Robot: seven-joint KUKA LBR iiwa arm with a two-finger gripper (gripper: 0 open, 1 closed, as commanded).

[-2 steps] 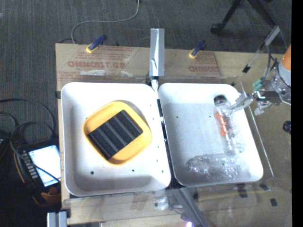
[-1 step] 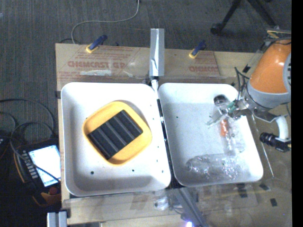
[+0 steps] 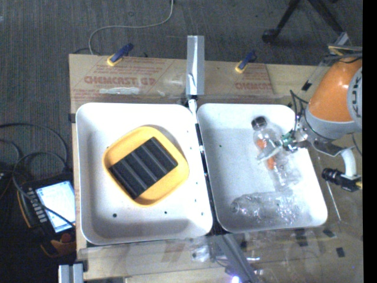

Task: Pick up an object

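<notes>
How the jaws stand cannot be told: the gripper (image 3: pixel 290 139) is a small dark cluster at the right bin's (image 3: pixel 235 214) far right wall, too small and blurred to read. Just beside it to the left, perhaps touching, lies a clear plastic bottle (image 3: pixel 270 149) with a grey cap toward the far side and a spot of orange near its middle; whether it sits between the jaws is not clear. Nearer the front of the same bin lies a crumpled clear plastic wrapper (image 3: pixel 265 207). The left bin (image 3: pixel 94 217) holds a yellow tray-like object with a black ribbed insert (image 3: pixel 146 164), set at a slant. Both bins rest on a brown board (image 3: pixel 126 78) held by two blue-and-yellow clamps (image 3: pixel 119 53), over dark carpet. The arm's orange band (image 3: pixel 333 96) is cut off by the right edge, and a tablet-like device (image 3: pixel 50 204) lies on the floor at left.
</notes>
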